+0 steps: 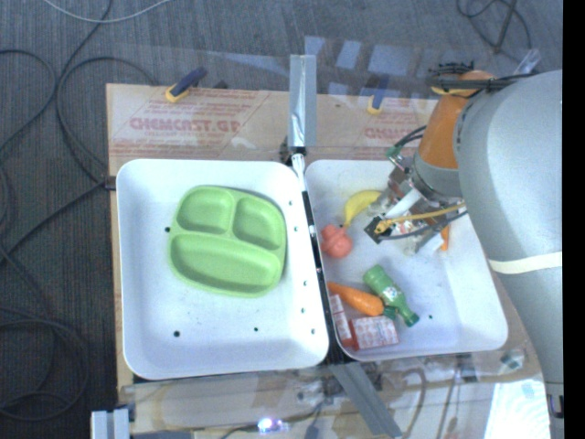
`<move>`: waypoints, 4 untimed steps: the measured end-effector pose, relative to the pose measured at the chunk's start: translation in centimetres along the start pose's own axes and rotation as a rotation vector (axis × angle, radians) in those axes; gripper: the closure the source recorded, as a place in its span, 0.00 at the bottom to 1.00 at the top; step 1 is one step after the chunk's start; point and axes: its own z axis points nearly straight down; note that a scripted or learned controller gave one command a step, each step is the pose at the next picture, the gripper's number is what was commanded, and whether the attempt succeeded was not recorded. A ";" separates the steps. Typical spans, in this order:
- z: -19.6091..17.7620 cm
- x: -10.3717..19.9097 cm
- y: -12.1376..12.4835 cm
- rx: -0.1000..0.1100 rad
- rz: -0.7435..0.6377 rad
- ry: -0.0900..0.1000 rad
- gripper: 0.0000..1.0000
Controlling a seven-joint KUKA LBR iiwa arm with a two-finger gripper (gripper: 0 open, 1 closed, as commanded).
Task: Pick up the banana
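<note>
Robot lab: loose cables point(101, 16) around a clamped bench point(196, 126)

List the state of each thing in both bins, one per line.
banana: lying flat, right bin, beside pincer
pincer: low over right bin
green bottle: on its side, right bin
carrot: lying flat, right bin
green plate: right way up, left bin
</note>
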 end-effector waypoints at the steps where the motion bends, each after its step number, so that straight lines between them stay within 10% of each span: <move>1: -2.4 3.2 -2.1 0.006 -0.346 -0.003 0.00; 2: -7.0 3.4 -2.4 -0.008 -0.261 0.015 0.00; 3: 0.0 4.2 -1.8 -0.021 -0.387 0.021 0.00; 4: -0.9 4.1 -1.8 -0.018 -0.387 0.019 1.00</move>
